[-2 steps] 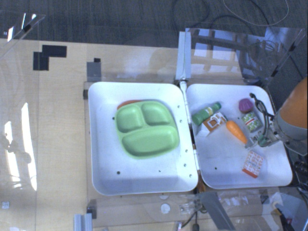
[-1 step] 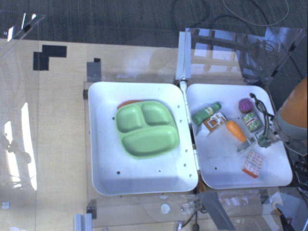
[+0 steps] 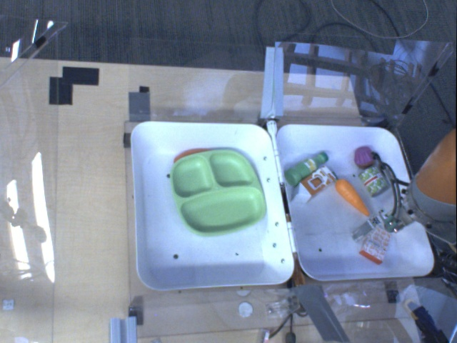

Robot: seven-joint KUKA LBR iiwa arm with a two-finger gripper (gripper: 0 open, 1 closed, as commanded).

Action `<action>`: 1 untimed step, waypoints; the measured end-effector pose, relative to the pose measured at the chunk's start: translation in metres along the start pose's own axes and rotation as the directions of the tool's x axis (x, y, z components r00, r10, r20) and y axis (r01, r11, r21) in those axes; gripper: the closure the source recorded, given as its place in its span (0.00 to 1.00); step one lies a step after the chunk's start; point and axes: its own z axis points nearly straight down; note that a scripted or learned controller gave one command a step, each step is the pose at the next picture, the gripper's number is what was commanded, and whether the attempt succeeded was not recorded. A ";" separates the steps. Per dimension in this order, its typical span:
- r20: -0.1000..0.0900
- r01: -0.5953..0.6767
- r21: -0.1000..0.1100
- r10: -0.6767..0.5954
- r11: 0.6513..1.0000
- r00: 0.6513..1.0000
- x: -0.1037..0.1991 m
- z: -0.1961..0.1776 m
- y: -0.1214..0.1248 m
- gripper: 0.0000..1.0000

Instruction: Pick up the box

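Observation:
The box (image 3: 318, 183) is a small orange-and-white carton lying in the right bin (image 3: 335, 263), near its upper left, just below a green bottle (image 3: 306, 167). My gripper (image 3: 373, 227) reaches in from the right and sits low in the bin's lower right part. It is well to the right of the box and below it in the view, apart from it. A carrot (image 3: 351, 195) lies between the box and the gripper. The gripper's tip is right by a flat red-and-white packet (image 3: 376, 246).
A purple item (image 3: 365, 154) and a small green-and-white can (image 3: 373, 181) lie at the right bin's upper right. The left bin (image 3: 153, 263) holds a green divided tray (image 3: 218, 191). The arm's orange band (image 3: 437, 171) hangs over the right rim.

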 end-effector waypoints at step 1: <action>0.005 0.002 -0.009 -0.002 1.000 1.000 -0.001 -0.013 0.005 1.00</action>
